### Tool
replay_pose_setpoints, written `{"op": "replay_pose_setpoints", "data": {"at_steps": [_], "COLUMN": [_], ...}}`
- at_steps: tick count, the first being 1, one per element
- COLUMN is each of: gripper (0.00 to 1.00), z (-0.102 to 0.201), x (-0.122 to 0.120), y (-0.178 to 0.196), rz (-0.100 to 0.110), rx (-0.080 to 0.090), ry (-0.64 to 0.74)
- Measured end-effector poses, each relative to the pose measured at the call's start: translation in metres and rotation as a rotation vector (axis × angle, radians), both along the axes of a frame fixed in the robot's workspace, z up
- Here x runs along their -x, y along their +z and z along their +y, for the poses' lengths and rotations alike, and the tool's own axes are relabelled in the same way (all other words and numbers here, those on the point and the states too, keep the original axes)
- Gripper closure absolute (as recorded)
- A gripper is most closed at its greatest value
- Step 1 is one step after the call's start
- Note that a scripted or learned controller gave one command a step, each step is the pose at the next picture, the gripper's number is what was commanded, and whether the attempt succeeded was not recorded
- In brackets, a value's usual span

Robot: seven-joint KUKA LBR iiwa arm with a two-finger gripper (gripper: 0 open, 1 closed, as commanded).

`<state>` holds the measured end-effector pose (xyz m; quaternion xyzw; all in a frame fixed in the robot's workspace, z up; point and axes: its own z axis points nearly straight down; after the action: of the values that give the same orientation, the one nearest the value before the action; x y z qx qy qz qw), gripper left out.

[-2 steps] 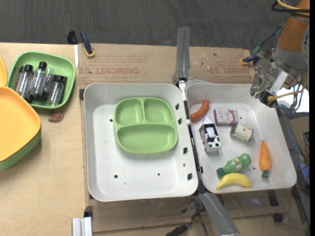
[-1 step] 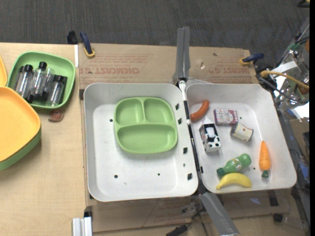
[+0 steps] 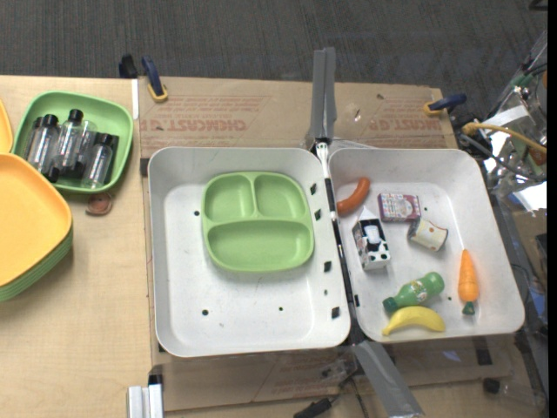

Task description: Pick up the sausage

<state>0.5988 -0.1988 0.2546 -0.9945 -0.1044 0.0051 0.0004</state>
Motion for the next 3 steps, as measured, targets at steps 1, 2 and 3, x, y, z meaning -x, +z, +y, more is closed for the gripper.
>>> {"op": "replay_pose_setpoints", "data": {"at_steps": [1, 2, 3], "gripper": [1.00, 1.00, 1.00], "z": [0.000, 0.000, 0.000], "x": [0.000, 0.000, 0.001], "y": [0.007, 0.014, 0.021], "rz": [0.006, 0.011, 0.017], "rx": [0.000, 0.000, 0.000], "ry": [0.005, 0.010, 0.015]}}
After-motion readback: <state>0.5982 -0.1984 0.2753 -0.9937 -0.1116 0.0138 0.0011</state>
